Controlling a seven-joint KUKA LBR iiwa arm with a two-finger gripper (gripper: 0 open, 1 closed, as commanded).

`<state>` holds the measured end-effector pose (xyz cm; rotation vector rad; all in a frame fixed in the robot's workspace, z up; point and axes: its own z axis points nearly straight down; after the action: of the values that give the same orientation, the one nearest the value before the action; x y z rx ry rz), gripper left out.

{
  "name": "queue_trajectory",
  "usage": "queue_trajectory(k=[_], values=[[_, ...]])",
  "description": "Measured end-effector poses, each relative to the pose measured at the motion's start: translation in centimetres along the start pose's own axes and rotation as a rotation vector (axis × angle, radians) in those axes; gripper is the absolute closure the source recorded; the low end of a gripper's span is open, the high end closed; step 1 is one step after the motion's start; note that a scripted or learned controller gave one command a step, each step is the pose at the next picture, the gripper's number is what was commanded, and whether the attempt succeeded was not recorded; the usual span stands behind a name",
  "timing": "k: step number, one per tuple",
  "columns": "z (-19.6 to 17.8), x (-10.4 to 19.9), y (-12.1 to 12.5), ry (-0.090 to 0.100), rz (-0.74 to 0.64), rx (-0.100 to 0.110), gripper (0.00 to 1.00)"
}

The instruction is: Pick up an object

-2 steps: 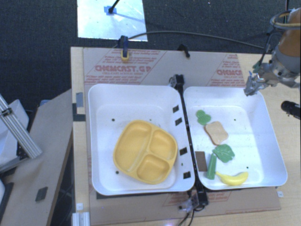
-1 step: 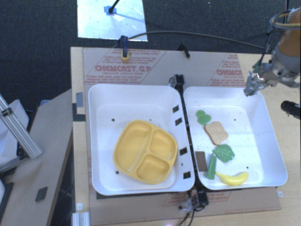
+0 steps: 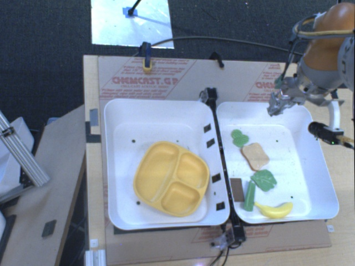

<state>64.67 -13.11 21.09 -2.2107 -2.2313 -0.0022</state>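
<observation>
Yellow plastic banana [image 3: 274, 209] lies at the near rim of the right white bin [image 3: 319, 165].
At its 12 o'clock sit a green leaf [image 3: 264, 179] and a tan bread slice [image 3: 255, 156]; the two-finger gripper [image 3: 276, 105] hovers beyond, grip state impossible to tell, over the far rim.

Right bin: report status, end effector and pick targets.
End effector high over right bin's far corner, nothing seen in it. Banana, bread, green pieces lie untouched on bin floor. Nothing blocks the path down.
</observation>
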Motion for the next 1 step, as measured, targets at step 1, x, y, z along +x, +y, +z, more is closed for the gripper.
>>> queue_trajectory(k=[1], values=[[0.59, 5.85, -0.37, 0.0, 0.0, -0.001, 1.0]])
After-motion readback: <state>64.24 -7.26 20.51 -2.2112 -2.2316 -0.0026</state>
